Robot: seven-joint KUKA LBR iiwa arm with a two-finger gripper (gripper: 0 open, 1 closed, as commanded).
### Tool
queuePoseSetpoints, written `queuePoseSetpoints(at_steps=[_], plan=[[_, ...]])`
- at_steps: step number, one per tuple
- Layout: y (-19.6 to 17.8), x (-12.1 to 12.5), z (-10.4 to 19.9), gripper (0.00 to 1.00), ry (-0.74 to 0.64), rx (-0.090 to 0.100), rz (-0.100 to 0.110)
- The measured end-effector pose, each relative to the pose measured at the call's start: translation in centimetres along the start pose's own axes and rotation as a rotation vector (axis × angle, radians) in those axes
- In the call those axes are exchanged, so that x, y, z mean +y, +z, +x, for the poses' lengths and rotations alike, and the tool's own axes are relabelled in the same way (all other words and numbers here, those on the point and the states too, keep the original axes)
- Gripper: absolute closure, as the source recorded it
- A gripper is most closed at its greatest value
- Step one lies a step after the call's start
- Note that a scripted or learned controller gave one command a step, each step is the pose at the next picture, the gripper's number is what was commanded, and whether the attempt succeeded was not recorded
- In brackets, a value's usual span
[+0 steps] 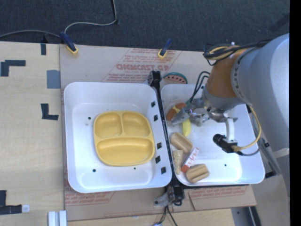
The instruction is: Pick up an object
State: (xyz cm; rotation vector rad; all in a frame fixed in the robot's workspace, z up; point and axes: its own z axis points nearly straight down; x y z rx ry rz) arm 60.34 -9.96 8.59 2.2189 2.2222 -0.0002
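Nearest the camera, at the front edge of the right bin (pixel 244 175), lies a tan bread roll (pixel 197 172), with a small red and white packet (pixel 190 158) touching its upper left side. Whether the gripper (pixel 188 115) is closed or released cannot be told from this angle; it sits low over the back left part of the right bin, its metal tip pointing toward the divider between the bins. Just beside that tip lie an orange-red piece of toy food (pixel 174 111) and a yellow piece (pixel 186 126), the yellow one just below the metal. Nothing can be seen gripped. Below these, another tan roll (pixel 180 141) lies at a slant along the bin's left edge, and a pale speckled piece (pixel 177 159) lies just under it. Outward from the tip, the wrist carries an orange band (pixel 222 77) and black cables, and the grey arm (pixel 268 84) covers the bin's back right corner. In the left bin (pixel 77 140), a yellow divided plate (pixel 124 138) sits near the middle.
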Motion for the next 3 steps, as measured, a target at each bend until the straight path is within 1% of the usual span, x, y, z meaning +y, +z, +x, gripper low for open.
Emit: queuePoseSetpoints(at_steps=[1,2,3], plan=[[-1.0,0.0,-0.1,1.0,0.001,-0.002,-0.002],[-9.8,-3.5,5.8,1.0,-0.001,0.002,0.001],[-15.5,-9.0,12.4,1.0,-0.001,0.002,0.002]])
